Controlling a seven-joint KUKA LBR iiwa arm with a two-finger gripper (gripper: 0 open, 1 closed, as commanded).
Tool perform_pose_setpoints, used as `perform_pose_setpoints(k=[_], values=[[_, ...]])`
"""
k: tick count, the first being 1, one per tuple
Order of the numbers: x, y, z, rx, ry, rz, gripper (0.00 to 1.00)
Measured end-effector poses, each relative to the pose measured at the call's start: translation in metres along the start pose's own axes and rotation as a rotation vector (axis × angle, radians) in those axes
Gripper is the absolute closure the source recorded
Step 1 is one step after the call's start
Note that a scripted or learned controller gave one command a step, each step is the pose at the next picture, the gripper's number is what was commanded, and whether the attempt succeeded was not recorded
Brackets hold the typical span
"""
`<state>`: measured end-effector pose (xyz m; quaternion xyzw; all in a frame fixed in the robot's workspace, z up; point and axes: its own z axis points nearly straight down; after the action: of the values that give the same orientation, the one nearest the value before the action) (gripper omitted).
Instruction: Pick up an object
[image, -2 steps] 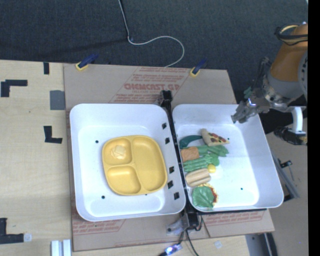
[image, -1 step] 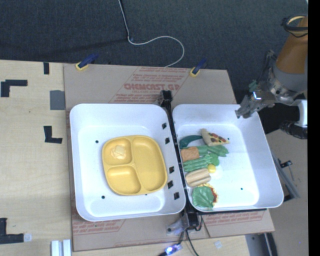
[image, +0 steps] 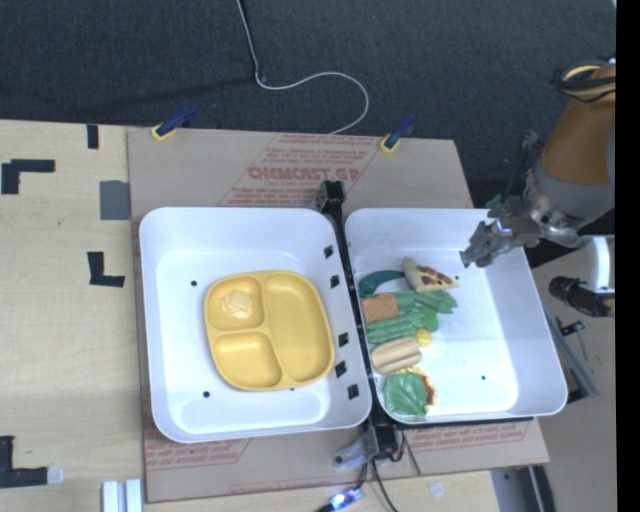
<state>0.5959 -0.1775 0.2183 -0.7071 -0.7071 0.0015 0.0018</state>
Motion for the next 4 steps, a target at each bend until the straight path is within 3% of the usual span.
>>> perform_pose_setpoints(k=[2, 3, 4], values=[[0.068, -0.071, 0.008, 0.001, 0.001, -0.002, 1.0], [0.084, -0.101, -0.016, -0.001, 0.001, -0.003, 1.0], [0.086, -0.098, -0.015, -0.003, 0.0, -0.002, 1.0]])
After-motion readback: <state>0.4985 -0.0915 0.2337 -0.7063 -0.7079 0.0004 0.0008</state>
